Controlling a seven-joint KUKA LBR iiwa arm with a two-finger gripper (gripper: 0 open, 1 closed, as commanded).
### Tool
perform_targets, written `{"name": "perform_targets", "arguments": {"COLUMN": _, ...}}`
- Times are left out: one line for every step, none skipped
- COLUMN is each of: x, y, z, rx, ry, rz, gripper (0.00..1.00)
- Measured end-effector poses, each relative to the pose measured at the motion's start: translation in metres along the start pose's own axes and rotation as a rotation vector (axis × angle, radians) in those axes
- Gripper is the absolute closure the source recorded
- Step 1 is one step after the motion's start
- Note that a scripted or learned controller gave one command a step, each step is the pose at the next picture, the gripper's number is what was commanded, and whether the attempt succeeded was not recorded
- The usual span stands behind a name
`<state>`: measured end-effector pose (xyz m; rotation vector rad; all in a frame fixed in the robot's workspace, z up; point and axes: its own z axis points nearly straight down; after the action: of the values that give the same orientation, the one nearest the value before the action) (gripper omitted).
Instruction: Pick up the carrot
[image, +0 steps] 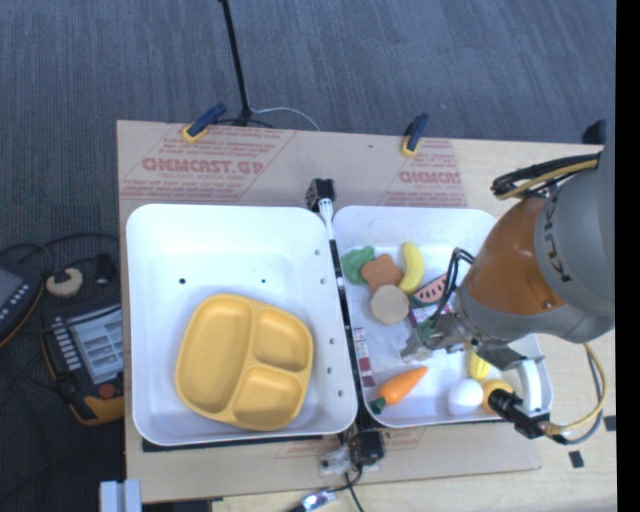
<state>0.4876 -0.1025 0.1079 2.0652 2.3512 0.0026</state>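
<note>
Carrot: small orange toy carrot with a green leafy end (400, 385), plastic by the look of it, lying flat near the front wall of the right-hand shallow white bin (470, 216), leafy end toward the divider between the two bins.
Likely handling: probably light, hollow and stiff; smooth, tapered skin judged slippery, apt to squirt out of a pinch near the thin or green end; not fragile.
Where to take hold: across the thick orange middle, fingers set square to its long axis; bin wall just beside the green end leaves little room there.
Neighbours: white egg-shaped toy (464, 397) near the carrot's thick end; round tan disc (389, 304), yellow banana (411, 267) and watermelon slice (432, 290) further back, well apart from the carrot.
Arm pose: grey arm with orange band (520, 270) reaching in from the right, bent low over the right bin, wrist pointing down and toward the divider.
Gripper: two-finger gripper (428, 340) hanging just behind the carrot, above it, not touching.
Fingers: cannot tell whether apart or together; nothing seen between them.
Other bin: yellow three-compartment plastic tray (245, 358) in the left white bin (180, 235).
Desk: brown board (300, 165) under both bins.
</note>
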Motion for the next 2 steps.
{"name": "perform_targets", "arguments": {"x": 0.0, "y": 0.0, "z": 0.0, "rx": 0.001, "ry": 0.0, "rz": 0.0, "gripper": 0.0}}
{"name": "perform_targets", "arguments": {"x": -0.002, "y": -0.001, "z": 0.018, "rx": 0.002, "ry": 0.006, "rz": -0.289, "gripper": 0.0}}
